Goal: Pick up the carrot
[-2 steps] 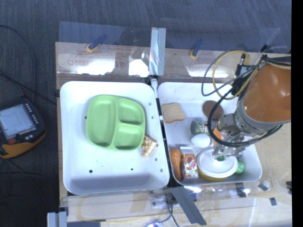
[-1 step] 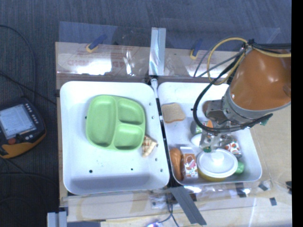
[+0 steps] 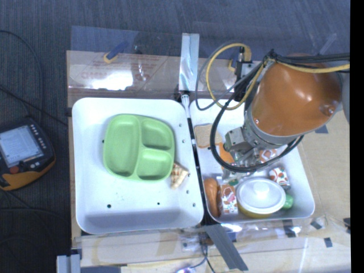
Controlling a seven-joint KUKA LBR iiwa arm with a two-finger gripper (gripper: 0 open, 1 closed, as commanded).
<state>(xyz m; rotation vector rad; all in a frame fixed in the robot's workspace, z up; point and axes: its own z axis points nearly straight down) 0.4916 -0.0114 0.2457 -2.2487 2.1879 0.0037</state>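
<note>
The table (image 3: 85, 67) bears two white bins side by side. The left bin (image 3: 91, 203) holds a green divided plate (image 3: 138, 147), with a small pale food piece (image 3: 179, 176) at the plate's lower right edge. The arm (image 3: 296, 98) hangs over the right bin (image 3: 304, 201), hiding the pincer, so whether it is open or closed cannot be told. Below the arm sit a white bowl (image 3: 260, 195), a patterned cup (image 3: 228, 199) and, just beside the cup against the bin's left wall, the carrot (image 3: 211, 195).

right bin (image 3: 307, 201) crowded; left bin (image 3: 91, 209) roomy around green plate (image 3: 138, 147).
</note>
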